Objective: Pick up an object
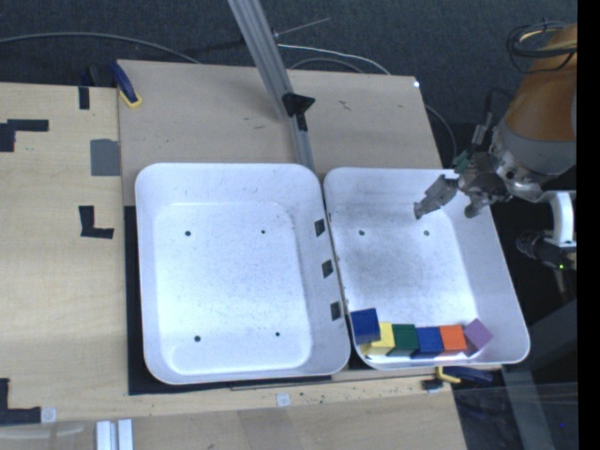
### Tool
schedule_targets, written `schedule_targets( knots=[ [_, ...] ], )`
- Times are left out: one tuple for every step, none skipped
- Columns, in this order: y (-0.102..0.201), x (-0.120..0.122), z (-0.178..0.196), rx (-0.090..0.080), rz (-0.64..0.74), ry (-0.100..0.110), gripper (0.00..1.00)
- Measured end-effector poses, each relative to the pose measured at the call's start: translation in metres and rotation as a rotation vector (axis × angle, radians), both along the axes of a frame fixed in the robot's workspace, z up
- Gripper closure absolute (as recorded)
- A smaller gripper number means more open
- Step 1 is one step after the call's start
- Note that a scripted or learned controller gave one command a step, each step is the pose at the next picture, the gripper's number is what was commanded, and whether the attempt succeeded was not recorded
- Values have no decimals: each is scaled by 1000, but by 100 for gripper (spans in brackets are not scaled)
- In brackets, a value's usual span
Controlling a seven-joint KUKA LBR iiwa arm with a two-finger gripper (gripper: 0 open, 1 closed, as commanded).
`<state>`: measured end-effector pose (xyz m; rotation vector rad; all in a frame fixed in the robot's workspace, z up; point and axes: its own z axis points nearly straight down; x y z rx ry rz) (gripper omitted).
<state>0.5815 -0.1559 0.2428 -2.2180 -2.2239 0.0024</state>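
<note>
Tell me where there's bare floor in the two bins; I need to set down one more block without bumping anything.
The left bin has bare floor from wall to wall. In the right bin, the middle and far end are bare, bordered by the hand over the far right rim. It is crowded along the near wall, where the row of blocks sits.

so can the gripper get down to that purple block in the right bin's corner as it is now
Probably, though awkwardly. The gripper hangs over the right bin with open floor between it and the purple block. But the block sits against the bin's near wall beside the orange block, leaving little finger room.
</note>
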Motion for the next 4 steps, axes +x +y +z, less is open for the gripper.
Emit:
schedule_targets(
  knots=[
    [-31,-5,39,-1,-3,-4,0],
    [-52,-31,81,-2,-4,-5,0],
    [-53,-30,3,2,-2,7,0],
    [-53,-27,-39,1,-2,5,0]
  ],
)
